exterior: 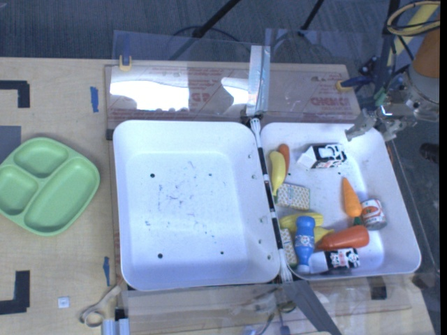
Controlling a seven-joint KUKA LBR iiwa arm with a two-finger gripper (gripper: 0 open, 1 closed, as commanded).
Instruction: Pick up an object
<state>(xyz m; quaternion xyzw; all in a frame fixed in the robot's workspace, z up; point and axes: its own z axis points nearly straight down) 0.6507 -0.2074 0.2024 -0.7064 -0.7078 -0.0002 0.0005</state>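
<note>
Camera view. I see two white bins side by side on the surface (56, 89). The left bin (140, 142) holds nothing I would aim for; the right bin (398, 208) holds all the candidates, right of frame centre. Along its left wall: a yellow banana (277, 171) with a slim orange piece (283, 153) just beside it, a patterned card (294, 196), and a blue bottle (304, 241) lying over a yellow item (300, 220). Toward the lower right: an orange carrot (350, 197), a small can (372, 213), a red-orange pepper (343, 239) and a black-and-white carton (341, 259). A second black-and-white pack (327, 155) lies near the top. A green divided plate (47, 184) sits at far left, well apart.

The gripper (377, 121) hovers at upper right, above the right bin's top corner, holding nothing. I cannot tell whether the jaws are open or closed; they are too small and blurred.

Judgement: reach phase, no grasp begun. I would target the carrot: it lies with bare floor along both flanks. Align the jaws across its narrow width, descend straight, and avoid the can near its lower end.
</note>
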